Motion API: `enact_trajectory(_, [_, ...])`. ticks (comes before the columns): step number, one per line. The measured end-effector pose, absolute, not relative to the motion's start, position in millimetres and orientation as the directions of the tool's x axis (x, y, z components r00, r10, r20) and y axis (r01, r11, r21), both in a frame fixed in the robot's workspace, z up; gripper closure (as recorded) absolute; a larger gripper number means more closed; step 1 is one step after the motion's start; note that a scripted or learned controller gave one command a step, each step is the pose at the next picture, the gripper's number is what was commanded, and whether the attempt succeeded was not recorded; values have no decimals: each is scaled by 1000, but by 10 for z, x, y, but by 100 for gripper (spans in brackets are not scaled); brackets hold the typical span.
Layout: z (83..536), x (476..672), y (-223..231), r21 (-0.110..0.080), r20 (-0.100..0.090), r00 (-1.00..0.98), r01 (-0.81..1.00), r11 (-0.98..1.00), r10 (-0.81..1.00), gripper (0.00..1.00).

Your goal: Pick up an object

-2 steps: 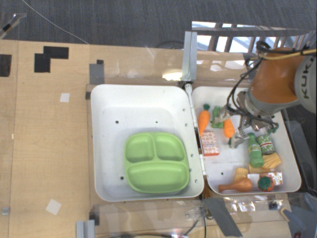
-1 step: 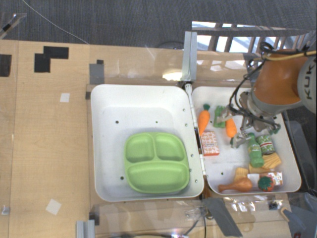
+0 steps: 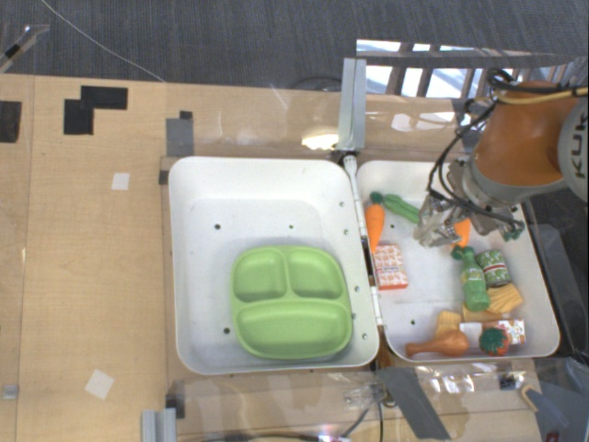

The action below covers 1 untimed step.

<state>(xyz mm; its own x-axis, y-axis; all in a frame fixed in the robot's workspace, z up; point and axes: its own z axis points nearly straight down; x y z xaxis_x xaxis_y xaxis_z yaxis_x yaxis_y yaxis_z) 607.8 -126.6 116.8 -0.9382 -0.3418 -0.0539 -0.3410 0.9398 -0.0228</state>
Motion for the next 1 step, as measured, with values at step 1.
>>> enact_trajectory(1, [2262,6532,-1104,-10,-20,-920,-391,921,-391,100])
